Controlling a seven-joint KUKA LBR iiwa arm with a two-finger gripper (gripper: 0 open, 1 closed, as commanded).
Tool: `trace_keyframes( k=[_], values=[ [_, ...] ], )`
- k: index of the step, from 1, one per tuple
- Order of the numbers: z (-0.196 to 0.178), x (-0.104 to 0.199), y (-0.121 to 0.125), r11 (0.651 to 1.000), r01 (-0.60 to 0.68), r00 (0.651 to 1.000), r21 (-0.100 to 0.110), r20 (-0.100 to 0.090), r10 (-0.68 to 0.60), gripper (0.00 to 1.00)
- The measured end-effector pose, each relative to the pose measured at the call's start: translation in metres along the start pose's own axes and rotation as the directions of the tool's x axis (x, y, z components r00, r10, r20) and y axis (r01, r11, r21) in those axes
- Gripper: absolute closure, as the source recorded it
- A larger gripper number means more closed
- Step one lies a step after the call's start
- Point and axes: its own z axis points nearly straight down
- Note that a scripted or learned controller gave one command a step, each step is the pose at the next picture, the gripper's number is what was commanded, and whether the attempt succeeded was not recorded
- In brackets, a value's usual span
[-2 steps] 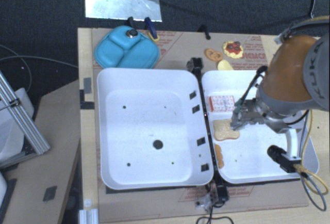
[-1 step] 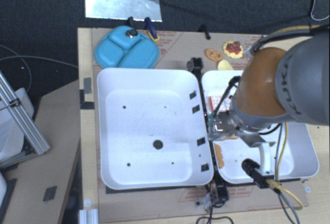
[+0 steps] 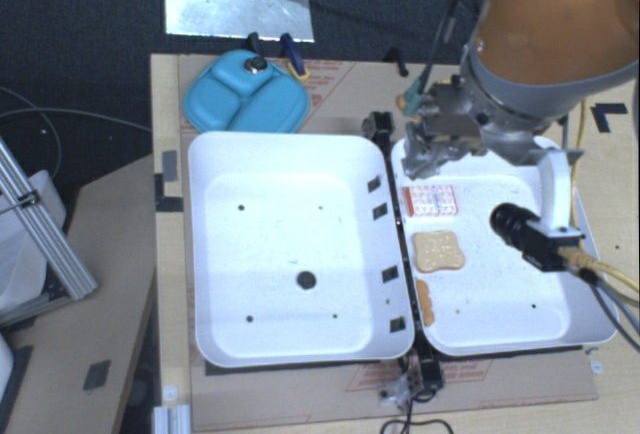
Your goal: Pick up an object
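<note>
The brown surface (image 3: pixel 330 87) holds two white bins (image 3: pixel 290 252) side by side and a blue tray (image 3: pixel 245 94) behind them

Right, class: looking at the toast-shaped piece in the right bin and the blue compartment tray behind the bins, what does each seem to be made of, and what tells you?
Toast-shaped piece: probably foam or soft plastic play food; tan, matte, with a darker crust edge and no shine.
Blue compartment tray: likely moulded plastic; even turquoise colour, rounded edges, soft sheen.
Right bin: apparently white plastic, smooth and slightly glossy.
</note>
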Motion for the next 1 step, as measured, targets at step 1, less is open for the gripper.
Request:
trace_keyframes(
  k=[1],
  values=[
    [0.0381,0.077,0.023,1.0,-0.002,1.0,0.019,0.005,0.002,1.0]
  ],
)
